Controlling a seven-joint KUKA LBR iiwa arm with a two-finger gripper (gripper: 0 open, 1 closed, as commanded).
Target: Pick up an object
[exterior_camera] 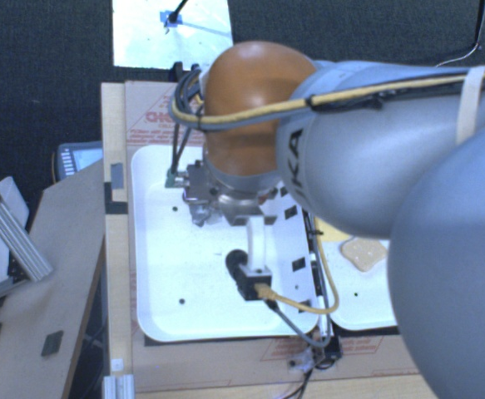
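Arm [408, 181] over two white bins [167, 256]; one tan piece [363, 253], right bin [367, 307]; pincer [202, 211] state: cannot tell.

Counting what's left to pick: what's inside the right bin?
One pale tan object lies in the right bin, near its left wall. The arm covers most of that bin, so whatever else it holds cannot be seen.

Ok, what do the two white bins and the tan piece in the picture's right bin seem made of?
The left-hand bin and right-hand bin look like moulded plastic: smooth white, soft sheen, rounded corners. The tan piece is matt and slightly speckled, perhaps foam or sponge; too small to be sure.
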